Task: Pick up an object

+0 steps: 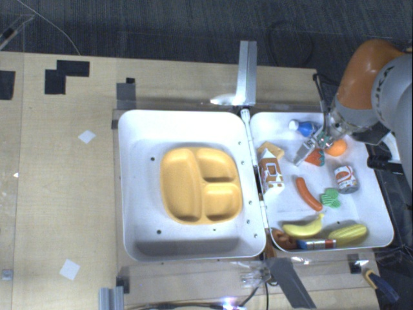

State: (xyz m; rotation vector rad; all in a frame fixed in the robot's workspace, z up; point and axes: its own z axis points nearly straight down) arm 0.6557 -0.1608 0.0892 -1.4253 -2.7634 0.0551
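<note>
Arm: you have the grey KUKA arm reaching in from the right, its orange band (361, 73) above the far right corner of the right bin.
Gripper: your gripper (314, 147) sits low over the far part of the right bin (385, 221); I cannot tell its state from this view, and nothing shows as held.
Orange items: an orange ball-like object (336, 148) lies just right of the gripper tip, with a small red-orange piece (314, 158) touching the tip's near side.
Blue and white item: a small bottle-like object (301, 127) lies at the far wall, just left of the gripper.
Carton: a small brown and white carton (271, 168) lies along the bin's left wall.
Middle of bin: you see a hot dog sausage (308, 193), a green toy (332, 198) beside it and a red-labelled can (345, 178) further right.
Near edge: a banana (303, 227) and a yellow oblong fruit (347, 232) lie along the near wall, a red and blue marker-like object (316, 243) touching them.
Left bin: the left bin (139, 173) holds a yellow divided tray (200, 184) at its centre.
</note>
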